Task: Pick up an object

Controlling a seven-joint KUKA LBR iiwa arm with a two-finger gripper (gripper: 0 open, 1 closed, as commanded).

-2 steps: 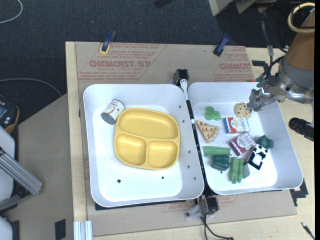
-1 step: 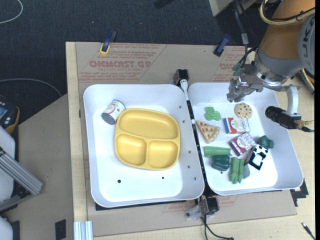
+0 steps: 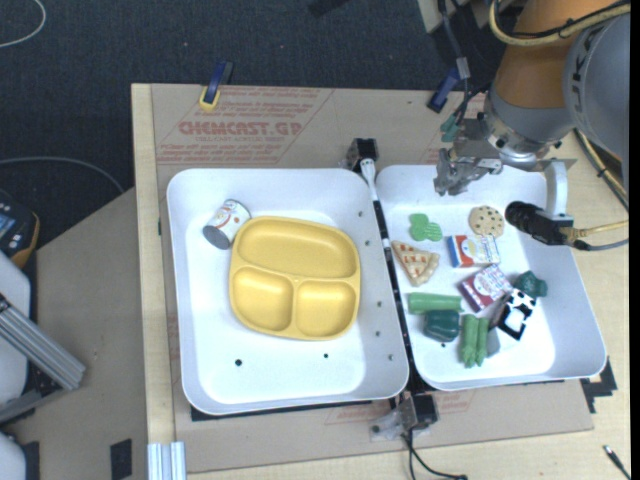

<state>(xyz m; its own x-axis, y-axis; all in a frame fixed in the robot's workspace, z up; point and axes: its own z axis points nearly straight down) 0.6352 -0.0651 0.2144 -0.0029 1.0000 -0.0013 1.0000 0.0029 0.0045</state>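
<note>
Up top, arm (image 3: 560, 48) bent down, claw (image 3: 455, 180) over rt bin (image 3: 590, 353) rim, grip state unclear

Two shallow white bins stand side by side on the counter: a left bin (image 3: 190, 268) and a right bin (image 3: 570, 328).

Left bin, two items: one yellow divided tray (image 3: 295, 276) with three compartments, and one small can (image 3: 225, 223) lying at its 10 o'clock.

Right bin, counted by kind: one round cookie (image 3: 485, 219), one pizza slice (image 3: 415, 261), one green leafy piece (image 3: 424, 229), two small printed packets (image 3: 472, 251), one black-and-white patterned block (image 3: 517, 313). Several green pieces (image 3: 450, 320) are clustered at 6 o'clock; their exact number cannot be told.
</note>
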